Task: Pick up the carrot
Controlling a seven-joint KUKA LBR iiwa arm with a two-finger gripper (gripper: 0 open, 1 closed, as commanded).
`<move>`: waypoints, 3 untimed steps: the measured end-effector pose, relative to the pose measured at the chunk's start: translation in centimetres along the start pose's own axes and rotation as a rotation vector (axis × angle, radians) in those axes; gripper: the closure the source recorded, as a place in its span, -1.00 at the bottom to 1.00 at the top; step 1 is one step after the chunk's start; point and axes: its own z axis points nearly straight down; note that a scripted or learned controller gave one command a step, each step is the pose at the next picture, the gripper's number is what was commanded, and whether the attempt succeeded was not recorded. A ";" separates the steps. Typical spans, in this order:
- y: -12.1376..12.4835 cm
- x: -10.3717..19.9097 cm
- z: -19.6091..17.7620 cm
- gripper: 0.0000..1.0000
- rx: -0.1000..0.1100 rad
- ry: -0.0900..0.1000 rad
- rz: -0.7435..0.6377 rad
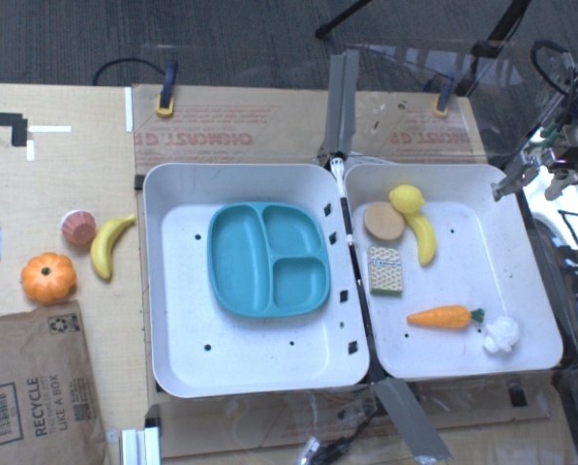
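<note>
We see the carrot (441, 317) lying untouched at the lower right of the frame, in the right one of the 2 bins (526, 352). Our gripper (543, 168) hangs at the right edge, well apart; nothing is done, all remains.

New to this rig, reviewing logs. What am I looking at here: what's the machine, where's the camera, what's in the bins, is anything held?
One fixed camera looks down at a slant on a bench with two shallow white bins. The left bin holds a teal divided tray. The right bin holds the carrot, a banana, a lemon, a round brown cookie-like piece, a patterned block and a white lump. The robot arm comes in at the right edge; its end effector sits above the right bin's far corner, well away from the carrot. The carrot lies flat and untouched.
</note>
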 end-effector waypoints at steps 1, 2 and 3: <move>-6.8 4.3 11.0 -1.00 0.002 0.001 0.076; -10.4 6.7 19.7 -1.00 -0.001 0.001 -0.193; -10.4 6.6 18.9 1.00 -0.001 0.001 -0.188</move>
